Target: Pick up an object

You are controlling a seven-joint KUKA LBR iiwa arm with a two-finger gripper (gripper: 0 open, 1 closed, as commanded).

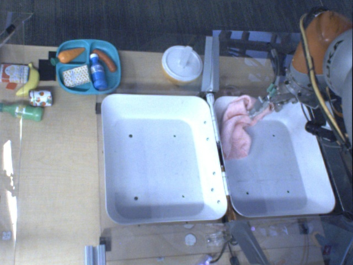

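Observation:
A crumpled pink cloth (236,130) lies in the right bin (287,197), against its left wall and far corner. The cloth's upper right corner is drawn out toward my gripper (260,110), which reaches in from the right at the bin's far side. The gripper is shut on that corner, with a bit of pink showing between the fingers. The rest of the cloth hangs down and rests on the bin floor.
The left bin (160,203) sits beside the right one. Behind it stand a white lidded cup (182,63) and a blue tray (88,66) of toy food. A banana, a can and a green bottle (22,111) lie at the far left.

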